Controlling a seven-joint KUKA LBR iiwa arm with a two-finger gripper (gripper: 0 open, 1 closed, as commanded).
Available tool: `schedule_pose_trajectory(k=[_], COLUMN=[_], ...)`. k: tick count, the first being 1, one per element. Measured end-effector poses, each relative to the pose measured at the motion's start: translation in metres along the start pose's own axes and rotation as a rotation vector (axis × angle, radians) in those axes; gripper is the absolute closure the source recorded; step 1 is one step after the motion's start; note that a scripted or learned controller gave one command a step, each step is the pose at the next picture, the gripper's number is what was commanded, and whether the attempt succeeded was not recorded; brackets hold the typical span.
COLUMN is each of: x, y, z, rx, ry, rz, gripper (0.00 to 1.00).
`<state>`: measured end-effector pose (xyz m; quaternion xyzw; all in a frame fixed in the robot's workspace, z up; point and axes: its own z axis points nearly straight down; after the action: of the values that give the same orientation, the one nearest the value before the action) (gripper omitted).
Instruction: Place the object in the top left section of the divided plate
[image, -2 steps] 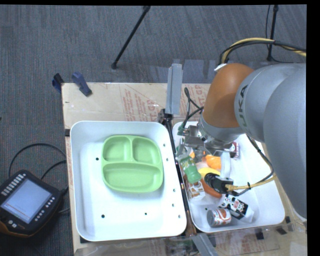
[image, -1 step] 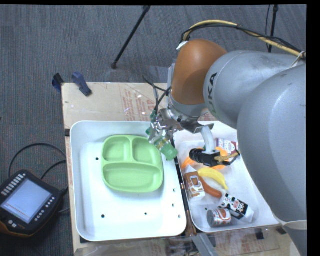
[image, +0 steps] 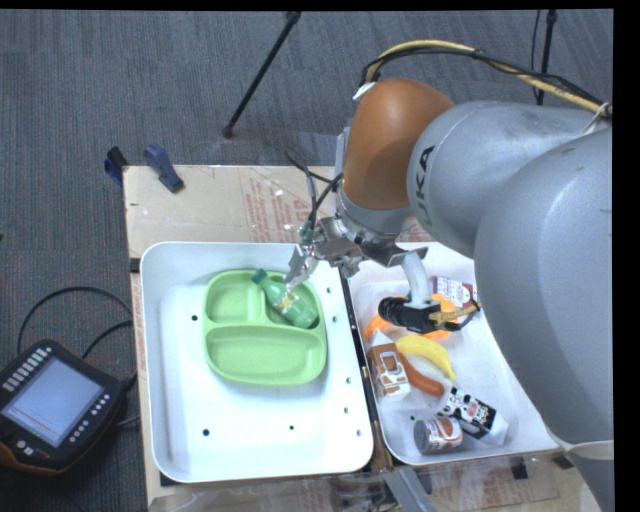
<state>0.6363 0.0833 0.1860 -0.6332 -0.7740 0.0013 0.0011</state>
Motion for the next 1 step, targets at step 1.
schedule_pose_trajectory(k=[1], x=[-0.0184], y=[-0.0112], z=[-0.0909], rx=[0.001], ry=[-0.001], rz=[0.425], gripper=[0.00])
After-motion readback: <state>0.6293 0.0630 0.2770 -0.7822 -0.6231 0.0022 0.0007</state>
